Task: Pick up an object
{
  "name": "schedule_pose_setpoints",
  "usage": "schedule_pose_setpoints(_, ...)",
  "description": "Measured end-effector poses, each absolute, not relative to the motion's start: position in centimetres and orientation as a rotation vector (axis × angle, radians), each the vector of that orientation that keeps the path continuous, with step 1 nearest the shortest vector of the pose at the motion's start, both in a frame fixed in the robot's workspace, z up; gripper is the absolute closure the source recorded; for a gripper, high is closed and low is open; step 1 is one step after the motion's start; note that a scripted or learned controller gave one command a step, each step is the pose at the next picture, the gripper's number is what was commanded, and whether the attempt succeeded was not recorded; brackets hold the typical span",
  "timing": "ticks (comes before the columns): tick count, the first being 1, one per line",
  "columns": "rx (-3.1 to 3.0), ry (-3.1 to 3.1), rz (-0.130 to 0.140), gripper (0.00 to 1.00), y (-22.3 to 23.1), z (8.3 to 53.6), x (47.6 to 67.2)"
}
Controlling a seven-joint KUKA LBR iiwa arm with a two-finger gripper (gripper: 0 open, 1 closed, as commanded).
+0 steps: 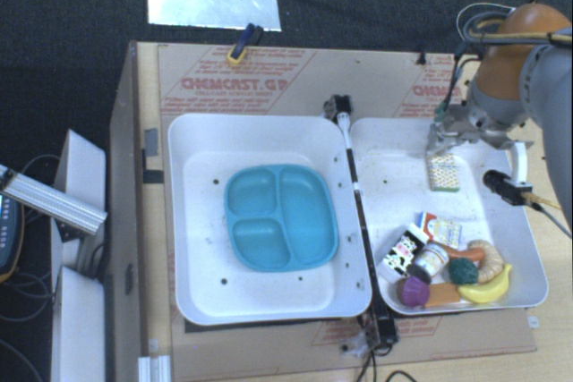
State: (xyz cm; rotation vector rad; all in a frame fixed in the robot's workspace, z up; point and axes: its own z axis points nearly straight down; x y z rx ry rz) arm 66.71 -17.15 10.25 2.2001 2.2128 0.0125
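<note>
Grey arm comes in from the right of the frame; your gripper (pixel 445 141) sits over the upper part of the right bin (pixel 394 148), just above a pale speckled block (pixel 444 173). Block looks like a sponge, long axis running roughly top to bottom of the frame, upper end at the fingertips. You can't tell from this angle if the fingers are wide or closed, or if they touch the block. Lower right corner of that bin holds a clutter: yellow banana (pixel 490 285) curving along the rim, purple piece (pixel 414 292), small can (pixel 431 259), black-and-white carton (pixel 404 253). Left bin (pixel 197 192) carries a blue divided tray (pixel 280 216), long axis slightly tilted.
</note>
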Motion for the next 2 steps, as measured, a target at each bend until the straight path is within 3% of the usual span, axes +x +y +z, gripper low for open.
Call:
schedule_pose_setpoints(1, 2.200, 2.214, 0.012, 0.00, -17.14, 10.22, 66.69)
schedule_pose_setpoints(2, 2.200, 2.214, 0.012, 0.00, -17.14, 10.22, 66.69)
